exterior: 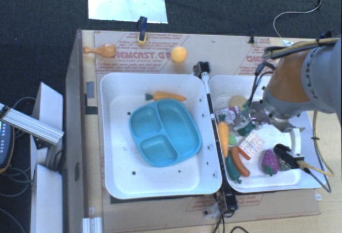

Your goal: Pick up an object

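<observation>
Red lettering on the counter (160,50) is too blurred to read. The hand (247,117) hangs over the right bin (267,183); its opening cannot be told. A carrot (223,139) lies just left, a purple fruit (270,161) below-right.

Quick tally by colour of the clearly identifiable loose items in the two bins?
Blue: 1, divided plate
Orange: 2, carrot above the plate, carrot by the divider
Red: 1, sausage
Purple: 1, grape bunch
Total: 5; the clutter under the gripper is too jumbled to count.

A robot lab: bench (160,45) with bins (115,136), cables (291,13).
</observation>
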Available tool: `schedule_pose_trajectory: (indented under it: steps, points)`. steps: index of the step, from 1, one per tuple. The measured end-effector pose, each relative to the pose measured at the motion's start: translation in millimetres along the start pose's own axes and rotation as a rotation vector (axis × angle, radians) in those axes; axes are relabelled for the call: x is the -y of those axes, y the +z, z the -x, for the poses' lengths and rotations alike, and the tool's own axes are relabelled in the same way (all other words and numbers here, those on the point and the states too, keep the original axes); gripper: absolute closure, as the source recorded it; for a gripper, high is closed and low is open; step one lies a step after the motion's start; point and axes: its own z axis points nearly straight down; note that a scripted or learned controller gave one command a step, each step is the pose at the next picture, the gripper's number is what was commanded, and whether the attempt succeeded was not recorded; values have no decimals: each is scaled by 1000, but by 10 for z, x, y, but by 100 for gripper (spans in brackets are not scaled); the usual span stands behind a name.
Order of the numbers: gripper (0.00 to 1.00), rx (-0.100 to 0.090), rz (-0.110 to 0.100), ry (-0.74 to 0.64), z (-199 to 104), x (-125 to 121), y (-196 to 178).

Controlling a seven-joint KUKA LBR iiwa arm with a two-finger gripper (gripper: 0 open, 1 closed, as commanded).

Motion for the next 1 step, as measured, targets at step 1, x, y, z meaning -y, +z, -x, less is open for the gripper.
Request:
schedule_pose_trajectory:
  steps: [1]
  points:
    - [100, -2, -1, -2, -815, 24, -805]
